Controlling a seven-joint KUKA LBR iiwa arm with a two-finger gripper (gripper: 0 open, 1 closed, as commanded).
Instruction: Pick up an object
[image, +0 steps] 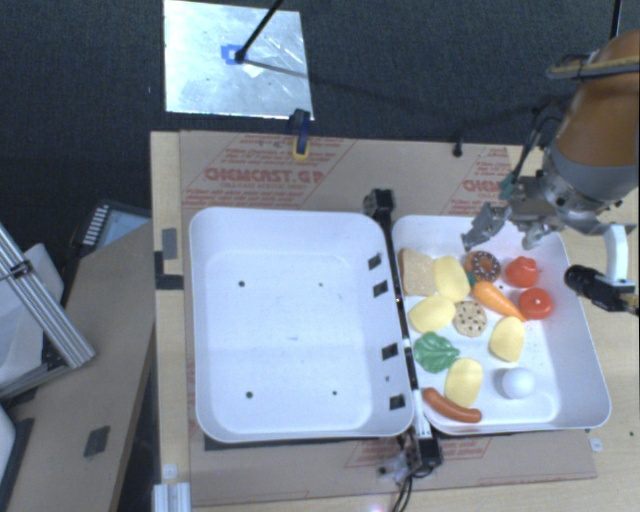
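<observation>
The right bin (575, 350) holds several toy foods. Among them are a tan bread slice (415, 270), a chocolate donut (484, 266), two red tomatoes (521, 271) (536, 303), an orange carrot (497, 299), a cookie (469, 319), a green leafy piece (435, 351), a white egg (517, 383), a sausage (451, 405) and yellow pieces such as one at the middle (431, 313). My gripper (507, 232) hangs open above the far end of this bin, just beyond the donut and the upper tomato. Nothing sits between its fingers.
The left bin (215, 300) lies beside the right one, with a black hinge strip (395, 300) between them. A yellow and blue clamp (300, 135) stands at the bench's far edge. A black fitting (595, 285) juts in at the right.
</observation>
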